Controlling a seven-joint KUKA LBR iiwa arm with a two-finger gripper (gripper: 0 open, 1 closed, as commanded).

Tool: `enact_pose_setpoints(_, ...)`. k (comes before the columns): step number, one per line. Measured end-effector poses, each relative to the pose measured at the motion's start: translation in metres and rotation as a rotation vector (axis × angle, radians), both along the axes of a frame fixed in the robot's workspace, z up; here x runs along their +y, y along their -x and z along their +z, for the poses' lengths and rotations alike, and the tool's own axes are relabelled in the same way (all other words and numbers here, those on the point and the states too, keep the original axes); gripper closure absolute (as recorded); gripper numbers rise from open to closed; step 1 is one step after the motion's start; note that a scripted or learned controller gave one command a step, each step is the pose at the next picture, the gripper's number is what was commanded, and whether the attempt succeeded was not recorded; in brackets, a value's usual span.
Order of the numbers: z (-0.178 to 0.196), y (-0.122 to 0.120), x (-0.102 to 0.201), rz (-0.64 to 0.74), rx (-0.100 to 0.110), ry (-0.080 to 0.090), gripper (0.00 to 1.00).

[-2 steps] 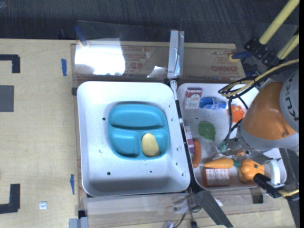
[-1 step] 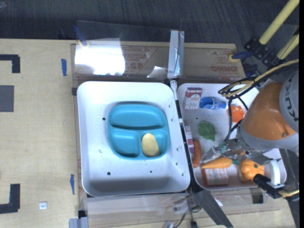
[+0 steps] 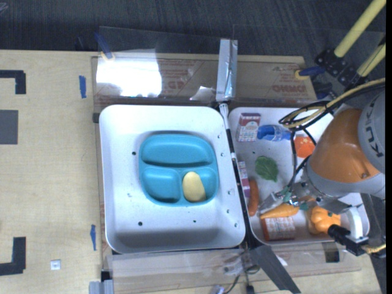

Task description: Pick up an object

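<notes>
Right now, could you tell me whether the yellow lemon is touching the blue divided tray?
Touching. The camera view shows the yellow lemon resting inside the lower right compartment of the blue divided tray, against its floor, with no gap.

orange carrot-like object lying flat in the right bin.

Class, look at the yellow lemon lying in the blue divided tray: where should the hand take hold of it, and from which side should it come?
Grip the yellow lemon across its narrower middle, coming straight down from above. It lies in the lower right compartment of the blue divided tray, whose walls seem to block a sideways approach, and its long axis runs up and down the view, so the fingers would probably close from left and right.
</notes>
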State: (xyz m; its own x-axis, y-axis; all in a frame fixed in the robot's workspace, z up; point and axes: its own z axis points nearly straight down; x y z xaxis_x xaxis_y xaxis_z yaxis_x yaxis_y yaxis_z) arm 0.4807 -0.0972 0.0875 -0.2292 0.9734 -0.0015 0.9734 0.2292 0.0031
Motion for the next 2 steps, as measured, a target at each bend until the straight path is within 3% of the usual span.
enact_pose_setpoints(1,0.0089,-0.0013,-0.0003,-0.002,-0.003,0.000,1.00)
enact_pose_setpoints(2,0.0080,-0.0005,-0.0002,-0.002,-0.001,0.000,0.00)
